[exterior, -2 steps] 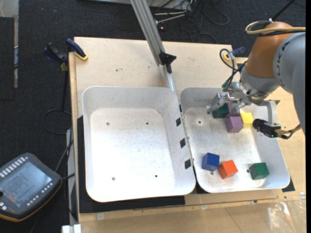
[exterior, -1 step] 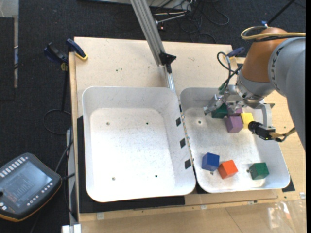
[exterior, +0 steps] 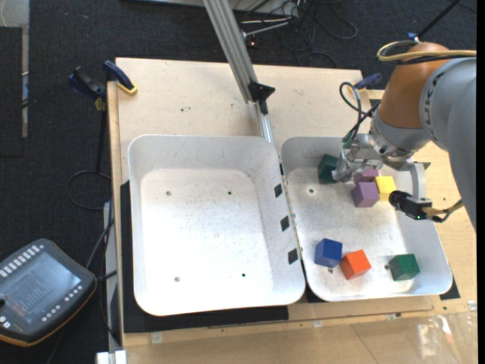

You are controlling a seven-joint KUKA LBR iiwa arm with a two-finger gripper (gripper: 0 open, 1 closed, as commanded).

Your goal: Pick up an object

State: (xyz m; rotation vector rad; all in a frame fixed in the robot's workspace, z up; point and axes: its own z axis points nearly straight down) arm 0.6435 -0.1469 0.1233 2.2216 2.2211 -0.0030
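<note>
Approach step. My pincer (exterior: pixel 353 165) hung low at far edge of right bin (exterior: pixel 424 233), between dark green block (exterior: pixel 327 168) and purple block (exterior: pixel 365 191). Couldn't tell its state. Nothing visibly held. Next move, I judged: centre over one block, descend.

Two white bins (exterior: pixel 151 154); six coloured blocks (exterior: pixel 328 251)

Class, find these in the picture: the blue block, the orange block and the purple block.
blue block (exterior: pixel 328 251): camera view, on its top face.
orange block (exterior: pixel 355 264): camera view, on its top face.
purple block (exterior: pixel 366 192): camera view, on its front face.
</note>
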